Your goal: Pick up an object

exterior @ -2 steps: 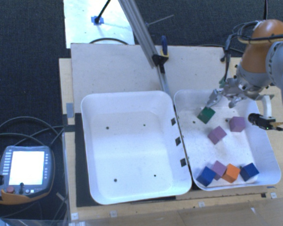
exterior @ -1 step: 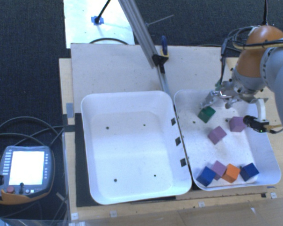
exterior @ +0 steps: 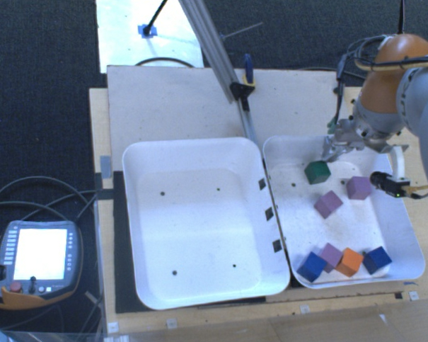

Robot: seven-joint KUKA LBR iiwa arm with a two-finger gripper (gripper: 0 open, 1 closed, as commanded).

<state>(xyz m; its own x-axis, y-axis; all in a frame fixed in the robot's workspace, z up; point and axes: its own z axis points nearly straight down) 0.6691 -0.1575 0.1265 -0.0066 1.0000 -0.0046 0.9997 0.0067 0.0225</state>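
**Coloured cubes counted in the right bin**

Blue cubes, two of them (exterior: 312,266) (exterior: 376,259), sat nearest the camera in the right bin (exterior: 409,264), with one orange cube (exterior: 350,261) and one purple cube (exterior: 332,254) between them. Farther back lay two more purple cubes (exterior: 328,203) (exterior: 358,187), making three. One green cube (exterior: 317,172) sat beyond, just beside the gripper (exterior: 335,149), whose grasp could not be judged. The left bin (exterior: 145,290) lay alongside.

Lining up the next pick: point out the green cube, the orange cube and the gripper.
Green cube (exterior: 317,172): camera view, top face.
Orange cube (exterior: 349,261): camera view, top face.
Gripper (exterior: 331,149): camera view, at its tip above the green cube.
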